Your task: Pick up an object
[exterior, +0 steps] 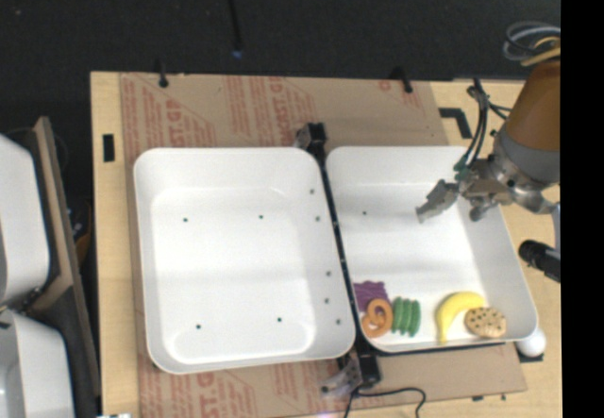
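Several small objects lie along the near edge of the right bin (377, 171): a purple piece (368, 292), an orange ring (377, 319), a green ridged piece (406, 315), a yellow banana (457, 310) and a round cookie (485, 321). My gripper (449, 210) hangs over the upper right part of that bin, well back from the objects. It is open, its two grey fingers (434, 200) spread apart with nothing between them.
The left bin (151, 180) sits beside the right one on a cardboard-covered bench (217, 109). A black clamp (311, 136) stands at the far end of the seam between the bins. Cables loop above the arm's orange band (538, 114).
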You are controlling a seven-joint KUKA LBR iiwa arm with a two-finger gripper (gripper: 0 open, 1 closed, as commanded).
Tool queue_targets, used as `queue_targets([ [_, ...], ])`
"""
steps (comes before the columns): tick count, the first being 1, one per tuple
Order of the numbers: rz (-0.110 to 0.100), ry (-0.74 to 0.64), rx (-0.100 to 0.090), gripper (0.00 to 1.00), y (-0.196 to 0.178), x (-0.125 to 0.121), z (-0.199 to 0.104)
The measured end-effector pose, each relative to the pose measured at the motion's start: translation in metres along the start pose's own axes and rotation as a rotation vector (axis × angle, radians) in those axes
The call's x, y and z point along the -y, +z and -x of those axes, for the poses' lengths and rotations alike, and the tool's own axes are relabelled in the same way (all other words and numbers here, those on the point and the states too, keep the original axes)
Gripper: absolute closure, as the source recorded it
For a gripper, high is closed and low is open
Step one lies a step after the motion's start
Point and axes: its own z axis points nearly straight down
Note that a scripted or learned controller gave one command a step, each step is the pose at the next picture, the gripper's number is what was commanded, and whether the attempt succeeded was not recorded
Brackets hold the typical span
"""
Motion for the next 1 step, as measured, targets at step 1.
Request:
queue_targets([
  [1,0.004,-0.005,0.000,0.00,-0.0514,0.0095,-0.0628],
])
